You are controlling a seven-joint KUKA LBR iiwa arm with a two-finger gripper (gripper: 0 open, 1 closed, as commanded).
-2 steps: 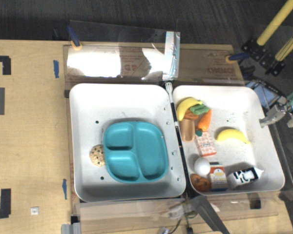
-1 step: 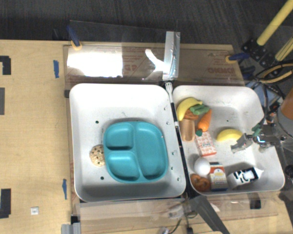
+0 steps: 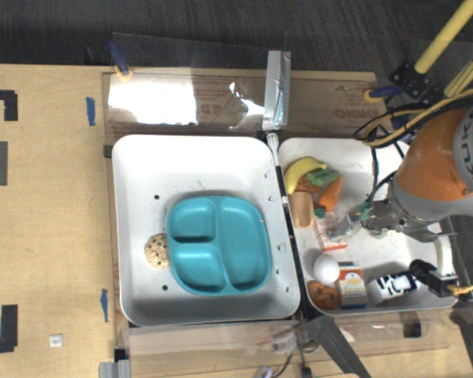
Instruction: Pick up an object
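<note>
The gripper [image 3: 361, 220] is seen low inside the right bin [image 3: 394, 246], at the end of the grey arm [image 3: 437, 176] with its orange band; whether anything is clasped cannot be told, since its tip is blurred against a crumpled clear wrapper [image 3: 333, 228] that lies just beside it or under it. Nothing is plainly seen lifted, so the pick is judged as not yet done, with the closing and raising still left. Just past the wrapper, away from the arm, a tan cylinder [image 3: 301, 208] is lying, and beyond it, toward the far wall of the bin, a banana [image 3: 302, 168] and a carrot [image 3: 328, 188] with green leaves are heaped together. On the near side of the gripper a white ball [image 3: 326, 268] is resting, and further on, along the near wall, a brown round fruit [image 3: 323, 294], a small carton [image 3: 351, 286] and a black and white bottle [image 3: 398, 283] are ranged. Well apart, across the divider, the left bin [image 3: 142, 172] is occupied by a teal divided tray [image 3: 217, 244], with a cookie [image 3: 157, 251] touching the tray's far side.
</note>
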